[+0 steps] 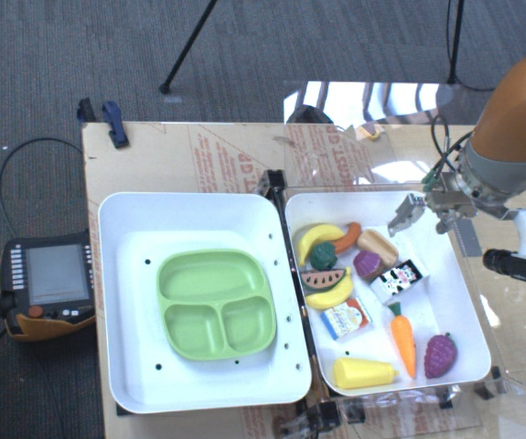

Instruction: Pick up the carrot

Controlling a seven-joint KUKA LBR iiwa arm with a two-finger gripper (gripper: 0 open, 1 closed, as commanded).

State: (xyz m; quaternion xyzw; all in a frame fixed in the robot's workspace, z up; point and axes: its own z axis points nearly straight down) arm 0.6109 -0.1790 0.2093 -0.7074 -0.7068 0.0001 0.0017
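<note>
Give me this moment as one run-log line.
hand: open, above right bin's far edge | carrot: lying in right bin, not held | tray: left bin | step: pick not yet done

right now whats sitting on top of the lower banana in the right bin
A watermelon slice lies across the lower banana, covering its upper edge; a dark green piece sits just above that. The banana's right end stays visible. What lies beneath the banana is hidden.

Dark grey carpet (107,35) surrounds the bench, tripod legs (194,39) behind.
</note>
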